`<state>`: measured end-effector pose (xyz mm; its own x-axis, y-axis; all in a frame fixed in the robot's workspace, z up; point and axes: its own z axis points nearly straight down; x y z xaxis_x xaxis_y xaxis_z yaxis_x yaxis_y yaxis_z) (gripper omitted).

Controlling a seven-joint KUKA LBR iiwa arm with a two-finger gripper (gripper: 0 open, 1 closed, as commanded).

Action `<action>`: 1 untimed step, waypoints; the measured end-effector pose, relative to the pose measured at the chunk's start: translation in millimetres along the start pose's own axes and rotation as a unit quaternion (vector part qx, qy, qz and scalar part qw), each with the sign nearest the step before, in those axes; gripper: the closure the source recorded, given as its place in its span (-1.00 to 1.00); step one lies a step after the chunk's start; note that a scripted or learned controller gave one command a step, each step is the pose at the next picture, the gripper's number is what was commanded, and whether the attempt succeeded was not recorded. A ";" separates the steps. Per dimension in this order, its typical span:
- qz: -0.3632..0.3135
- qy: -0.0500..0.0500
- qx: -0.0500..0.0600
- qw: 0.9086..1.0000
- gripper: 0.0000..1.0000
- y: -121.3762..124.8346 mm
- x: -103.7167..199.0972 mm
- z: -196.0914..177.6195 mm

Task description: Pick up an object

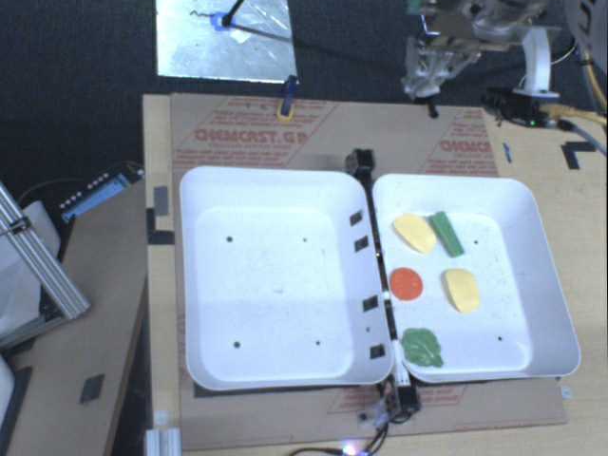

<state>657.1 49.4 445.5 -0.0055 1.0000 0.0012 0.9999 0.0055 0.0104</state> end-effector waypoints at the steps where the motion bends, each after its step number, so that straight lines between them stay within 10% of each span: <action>1: -0.001 0.001 -0.001 1.000 1.00 -7.7 29.7 -83.7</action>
<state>648.4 78.9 529.2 -0.0079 1.0000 0.0026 0.9999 0.0079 0.0125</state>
